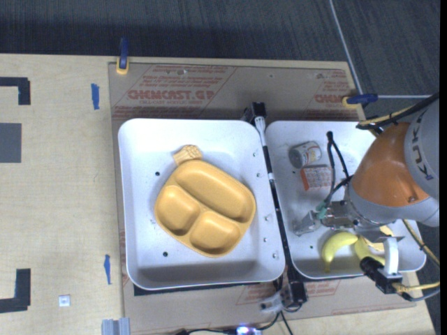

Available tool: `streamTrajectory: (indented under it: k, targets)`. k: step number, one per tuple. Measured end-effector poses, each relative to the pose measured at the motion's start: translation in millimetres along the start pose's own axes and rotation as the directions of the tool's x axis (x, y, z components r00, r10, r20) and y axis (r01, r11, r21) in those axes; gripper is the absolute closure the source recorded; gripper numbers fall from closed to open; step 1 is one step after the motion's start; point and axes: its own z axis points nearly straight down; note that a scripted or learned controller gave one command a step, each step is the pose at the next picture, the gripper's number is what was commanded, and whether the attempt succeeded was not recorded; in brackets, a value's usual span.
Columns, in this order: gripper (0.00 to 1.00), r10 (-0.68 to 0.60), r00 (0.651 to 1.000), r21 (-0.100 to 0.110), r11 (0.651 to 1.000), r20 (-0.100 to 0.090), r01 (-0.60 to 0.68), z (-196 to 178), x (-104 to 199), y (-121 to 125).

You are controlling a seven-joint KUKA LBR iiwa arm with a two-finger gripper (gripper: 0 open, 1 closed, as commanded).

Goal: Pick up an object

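In the right bin (279, 187) my gripper (327, 218) reaches down from the grey and orange arm (391, 180), low over the bin floor near its front. A yellow banana (336, 246) lies just below and to the right of it, close to the front wall. A small grey piece (304, 224) sits at the gripper's left tip; whether it is a loose object or part of the gripper is unclear. A silver can (304, 153) lies on its side at the back of this bin, with a red and white packet (317, 179) just in front of it.
The left bin (133, 187) holds a large yellow divided plate (202, 206) and a small tan piece (186, 153) at the plate's far edge. A black cable (335, 159) loops from the arm over the right bin. A black divider (269, 180) runs between the bins.
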Motion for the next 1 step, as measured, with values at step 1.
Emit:
streamTrajectory:
  k: [1]
  targets:
    - [0.0, -0.003, 1.0, 0.001, 1.0, -0.004, 0.003, 0.1, -2.7, -0.1]
